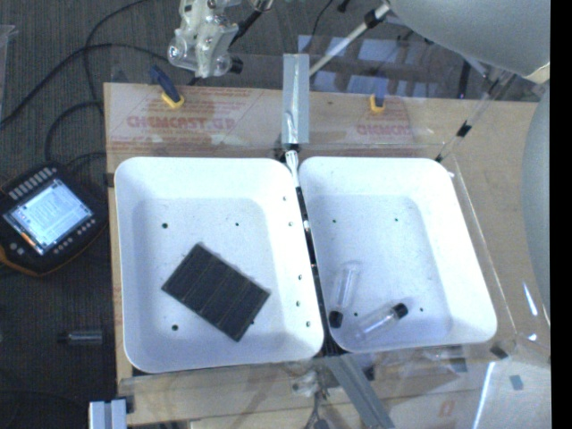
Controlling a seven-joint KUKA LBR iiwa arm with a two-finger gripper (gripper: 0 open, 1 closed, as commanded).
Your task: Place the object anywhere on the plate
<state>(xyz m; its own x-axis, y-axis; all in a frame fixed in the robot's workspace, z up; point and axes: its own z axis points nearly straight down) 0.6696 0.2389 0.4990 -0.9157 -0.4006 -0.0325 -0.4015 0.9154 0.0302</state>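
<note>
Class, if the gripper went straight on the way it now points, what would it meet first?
The gripper seems to point down, so probably the brown board behind the left bin, near the yellow clamp. Depth is unclear from this slanted view.

One fixed camera above the bench (375, 123), angled down, moderately near, both white bins (134, 239) in frame

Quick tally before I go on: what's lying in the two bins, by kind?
Clear tubes with black caps: 2, one and another, both in the right bin
Dark ribbed plate: 1, in the left bin
Total: 3
</note>
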